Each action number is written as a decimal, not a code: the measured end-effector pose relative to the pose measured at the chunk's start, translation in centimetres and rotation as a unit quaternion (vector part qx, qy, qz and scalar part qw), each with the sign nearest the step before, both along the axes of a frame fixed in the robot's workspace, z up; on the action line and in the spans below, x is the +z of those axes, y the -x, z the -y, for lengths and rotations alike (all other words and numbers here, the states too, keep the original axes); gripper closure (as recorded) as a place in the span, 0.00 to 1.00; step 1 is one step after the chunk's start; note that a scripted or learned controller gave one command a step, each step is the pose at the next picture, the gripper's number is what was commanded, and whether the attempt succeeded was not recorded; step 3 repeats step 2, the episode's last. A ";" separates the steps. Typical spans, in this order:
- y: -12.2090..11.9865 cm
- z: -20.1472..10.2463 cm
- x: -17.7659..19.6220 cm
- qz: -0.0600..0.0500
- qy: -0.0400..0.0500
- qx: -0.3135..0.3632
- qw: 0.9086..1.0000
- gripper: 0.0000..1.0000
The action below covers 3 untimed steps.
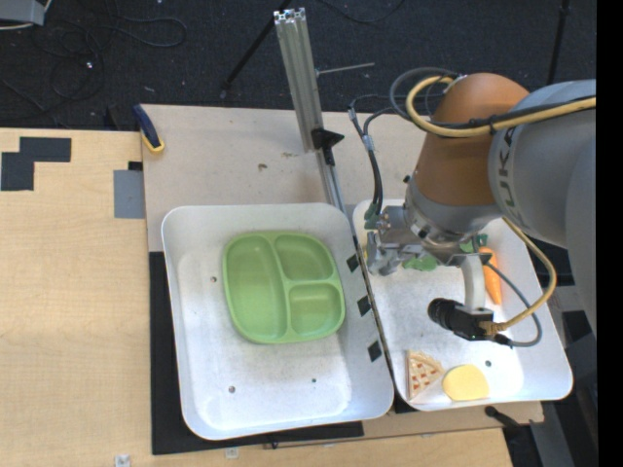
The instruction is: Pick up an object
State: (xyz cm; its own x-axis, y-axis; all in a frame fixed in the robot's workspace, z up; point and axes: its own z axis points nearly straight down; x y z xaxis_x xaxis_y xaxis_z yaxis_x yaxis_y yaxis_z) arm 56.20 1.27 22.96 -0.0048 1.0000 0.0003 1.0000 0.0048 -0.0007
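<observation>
The gripper (386, 249) is seen low over the upper left part of the right bin (414, 326), largely masked by the wrist (458, 178). Whether it is open or closed cannot be told, and nothing is seen held. A green object (424, 263) and an orange object (492, 278) are partly hidden beside it. A pizza slice (422, 374) and a yellow piece (465, 383) are found side by side at that bin's lower edge. A green divided plate (284, 287) is laid in the left bin (273, 382).

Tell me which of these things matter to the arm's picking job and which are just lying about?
Likely in the job: gripper; right bin it reaches into, holding a pizza slice toy, yellow piece, orange piece.
Probably just lying about: green divided plate in the left bin; metal post; blue-and-yellow item.
</observation>
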 end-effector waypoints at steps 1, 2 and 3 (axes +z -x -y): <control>-2.0 -4.5 0.8 0.000 -0.001 0.000 1.000 1.00; -3.4 -9.2 1.3 0.000 0.000 0.000 1.000 1.00; -3.4 -9.2 1.3 0.000 0.000 0.000 1.000 1.00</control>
